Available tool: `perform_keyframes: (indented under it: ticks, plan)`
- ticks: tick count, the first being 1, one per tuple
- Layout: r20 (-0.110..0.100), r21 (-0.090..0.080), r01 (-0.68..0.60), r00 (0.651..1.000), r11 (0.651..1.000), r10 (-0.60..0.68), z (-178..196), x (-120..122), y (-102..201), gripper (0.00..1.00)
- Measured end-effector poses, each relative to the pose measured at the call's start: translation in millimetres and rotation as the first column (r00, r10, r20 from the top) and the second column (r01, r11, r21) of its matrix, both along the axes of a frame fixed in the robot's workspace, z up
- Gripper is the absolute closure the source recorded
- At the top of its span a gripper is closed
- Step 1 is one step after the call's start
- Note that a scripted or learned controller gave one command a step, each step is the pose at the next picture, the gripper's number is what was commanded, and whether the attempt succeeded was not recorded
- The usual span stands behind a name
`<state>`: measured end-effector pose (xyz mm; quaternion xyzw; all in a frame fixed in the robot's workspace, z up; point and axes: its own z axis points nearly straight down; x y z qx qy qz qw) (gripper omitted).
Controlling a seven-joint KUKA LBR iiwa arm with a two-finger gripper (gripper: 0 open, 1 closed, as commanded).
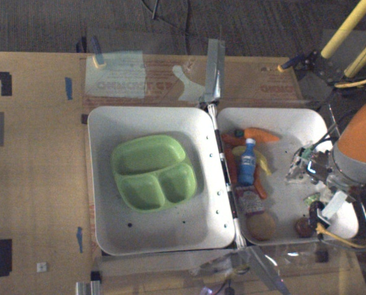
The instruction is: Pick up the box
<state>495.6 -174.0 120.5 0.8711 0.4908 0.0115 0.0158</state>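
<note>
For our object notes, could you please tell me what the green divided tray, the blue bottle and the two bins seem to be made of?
Green tray: likely moulded plastic, uniform colour, rounded compartments, soft sheen. Blue bottle: probably plastic, with a white cap; too small to be sure. Left bin and right bin: apparently thin white plastic or coated metal, smooth with rounded corners; the look leaves that open.

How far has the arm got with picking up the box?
Nothing looks done yet: the box lies in the right bin below the blue bottle. The gripper hangs over that bin, off to the box's right. Reaching, gripping and lifting remain.
</note>
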Motion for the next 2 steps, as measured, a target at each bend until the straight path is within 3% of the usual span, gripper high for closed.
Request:
perform_keyframes:
  ticks: [1,2]
  plan:
    - [-0.033,0.017,0.109,0.993,0.994,-0.109,-34,68,56,0.0]
    - [-0.037,0.016,0.248,0.968,0.969,-0.248,41,31,-17,0.0]
